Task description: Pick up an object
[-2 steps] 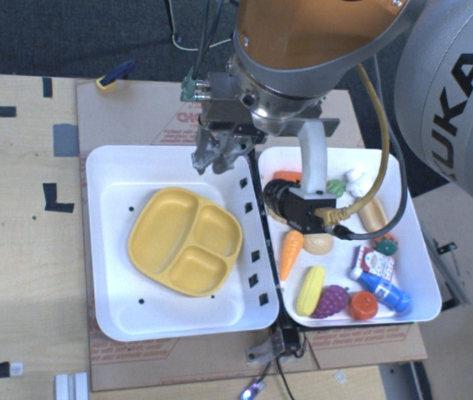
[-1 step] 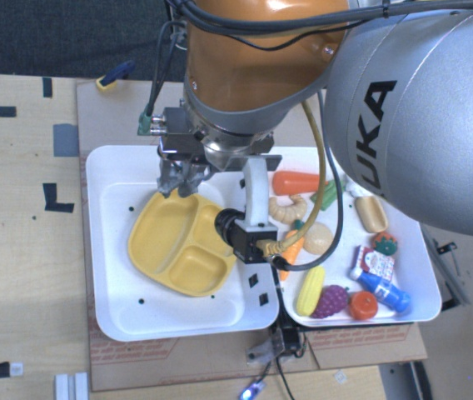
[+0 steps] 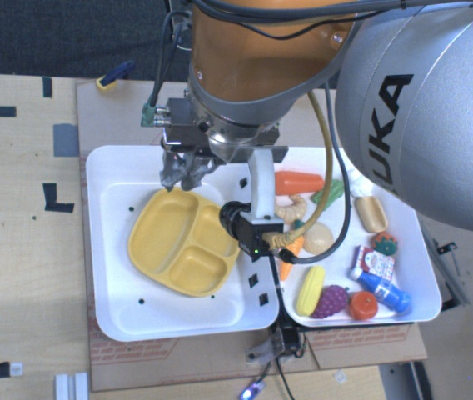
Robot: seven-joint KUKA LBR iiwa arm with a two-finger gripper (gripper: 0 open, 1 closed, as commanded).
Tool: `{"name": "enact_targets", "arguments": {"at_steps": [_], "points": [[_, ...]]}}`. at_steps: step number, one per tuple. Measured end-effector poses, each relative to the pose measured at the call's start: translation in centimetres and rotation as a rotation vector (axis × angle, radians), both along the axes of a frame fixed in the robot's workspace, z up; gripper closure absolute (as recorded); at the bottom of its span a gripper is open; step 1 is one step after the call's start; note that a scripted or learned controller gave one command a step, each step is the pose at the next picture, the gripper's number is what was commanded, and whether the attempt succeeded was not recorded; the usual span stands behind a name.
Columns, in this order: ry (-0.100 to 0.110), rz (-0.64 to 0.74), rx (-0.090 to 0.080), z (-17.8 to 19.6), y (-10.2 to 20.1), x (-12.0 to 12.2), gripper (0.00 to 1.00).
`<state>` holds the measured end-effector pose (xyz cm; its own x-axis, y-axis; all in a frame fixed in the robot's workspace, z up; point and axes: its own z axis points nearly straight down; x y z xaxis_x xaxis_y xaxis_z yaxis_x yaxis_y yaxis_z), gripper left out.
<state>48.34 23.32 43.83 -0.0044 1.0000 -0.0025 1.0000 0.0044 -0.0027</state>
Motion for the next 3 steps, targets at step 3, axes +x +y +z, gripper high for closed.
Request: {"name": "enact_targets", "arguments": {"at_steps": [3], "points": [[0.000, -0.001, 0.001, -2.8, -8.3, 1.6, 1.00]]}}
